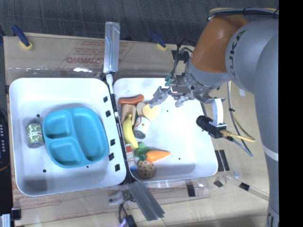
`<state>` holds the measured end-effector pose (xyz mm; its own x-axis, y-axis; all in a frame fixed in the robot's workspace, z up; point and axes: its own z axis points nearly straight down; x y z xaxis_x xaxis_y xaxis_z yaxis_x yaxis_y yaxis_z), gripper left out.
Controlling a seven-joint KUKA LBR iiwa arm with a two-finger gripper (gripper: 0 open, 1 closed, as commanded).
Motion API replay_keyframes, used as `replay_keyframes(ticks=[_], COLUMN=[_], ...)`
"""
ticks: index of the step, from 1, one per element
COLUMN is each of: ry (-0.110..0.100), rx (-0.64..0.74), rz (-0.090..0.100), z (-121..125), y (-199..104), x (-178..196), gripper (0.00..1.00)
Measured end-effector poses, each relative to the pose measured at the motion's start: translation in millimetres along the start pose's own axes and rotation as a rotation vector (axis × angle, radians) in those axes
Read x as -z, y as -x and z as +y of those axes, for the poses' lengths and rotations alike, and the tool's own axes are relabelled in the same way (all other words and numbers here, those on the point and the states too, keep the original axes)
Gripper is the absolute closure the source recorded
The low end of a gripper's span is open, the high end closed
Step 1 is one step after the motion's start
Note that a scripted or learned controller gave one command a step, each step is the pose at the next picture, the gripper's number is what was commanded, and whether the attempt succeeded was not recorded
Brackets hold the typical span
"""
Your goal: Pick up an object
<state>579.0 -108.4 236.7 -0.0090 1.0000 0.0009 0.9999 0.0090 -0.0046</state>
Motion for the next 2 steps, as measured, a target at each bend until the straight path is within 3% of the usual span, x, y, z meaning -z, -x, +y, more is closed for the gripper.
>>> replay_keyframes(ticks=[1,2], ry=[0.008,-0.005], rx=[-0.046,0.082], rz=[-0.003,0.002], z=[33.1,76.8], y=[55.5,12.3], x=[66.0,-16.4], gripper=[0.00,0.00])
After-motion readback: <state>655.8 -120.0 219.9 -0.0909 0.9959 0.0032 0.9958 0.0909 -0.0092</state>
